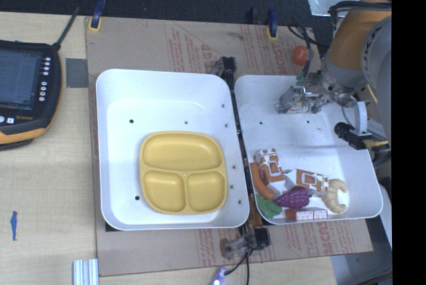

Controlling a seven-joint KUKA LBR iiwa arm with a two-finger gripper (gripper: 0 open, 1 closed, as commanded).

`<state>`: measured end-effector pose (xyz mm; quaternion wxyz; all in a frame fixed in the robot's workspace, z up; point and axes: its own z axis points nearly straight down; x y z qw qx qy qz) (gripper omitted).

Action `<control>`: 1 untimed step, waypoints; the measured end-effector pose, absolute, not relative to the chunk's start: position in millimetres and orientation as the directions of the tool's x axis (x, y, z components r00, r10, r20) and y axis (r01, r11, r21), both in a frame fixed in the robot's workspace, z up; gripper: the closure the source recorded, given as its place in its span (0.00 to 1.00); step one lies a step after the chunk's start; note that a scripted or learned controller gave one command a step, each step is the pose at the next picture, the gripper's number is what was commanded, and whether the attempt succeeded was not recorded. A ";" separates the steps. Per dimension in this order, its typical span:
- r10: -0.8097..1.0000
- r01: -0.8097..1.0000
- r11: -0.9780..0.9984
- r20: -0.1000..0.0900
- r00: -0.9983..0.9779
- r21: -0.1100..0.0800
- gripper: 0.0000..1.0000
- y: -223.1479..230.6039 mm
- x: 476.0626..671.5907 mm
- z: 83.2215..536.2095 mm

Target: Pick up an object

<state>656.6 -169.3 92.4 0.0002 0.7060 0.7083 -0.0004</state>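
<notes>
Crowding the right bin's (346, 164) near corner: toy food (296, 194)

Lighting even, bright, overhead. White bins (166, 87) near overexposed, wall detail washed out. Soft shadow under arm (353, 44) on right bin floor (299, 134). Dark strip along top underexposed, no detail. Overall res low, slight softness; small items at bin's near edge hard to resolve, poss. motion blur at wrist.
</notes>
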 end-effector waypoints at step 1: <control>1.000 1.000 0.003 -0.001 -0.003 0.001 0.00 -212.3 656.7 248.4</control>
